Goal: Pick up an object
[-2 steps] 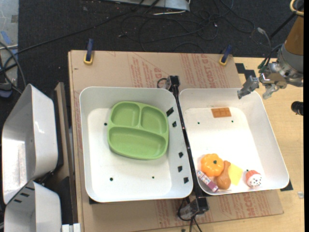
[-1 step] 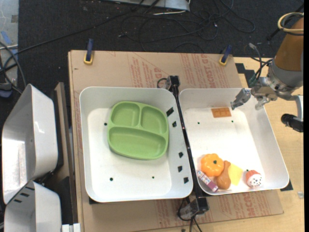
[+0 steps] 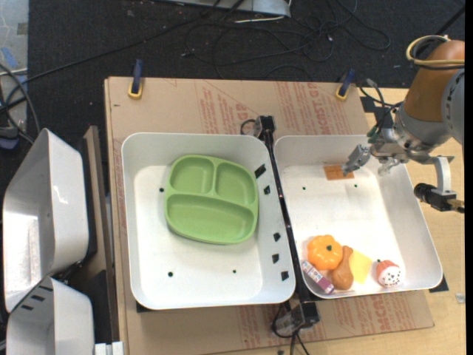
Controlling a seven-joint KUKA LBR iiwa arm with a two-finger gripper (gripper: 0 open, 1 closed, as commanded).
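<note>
While the arm [image 3: 432,87] reaches in from the upper right, the gripper [image 3: 373,157] hangs over the far end of the right bin [image 3: 414,205]. Its two fingers look spread, one pointing at the orange tile [image 3: 335,171] and the other off to the right, with nothing between them, so I'd call it open and empty.

That small flat tile sits just left of the near fingertip, at the upper middle of the right bin. The rest of the stuff is piled in that bin's lower corner: a pumpkin [image 3: 325,251], a carrot-ish piece [image 3: 344,271], something yellow [image 3: 360,266], a purple tube [image 3: 316,275] and a white spotted ball [image 3: 389,274].

A green plate [image 3: 212,200] lies in the left bin [image 3: 148,272].

My worry: the tile's so thin that the fingers could just scrape over it or shove it sideways. And the gripper seems offset to its right, so closing here probably grabs air.
</note>
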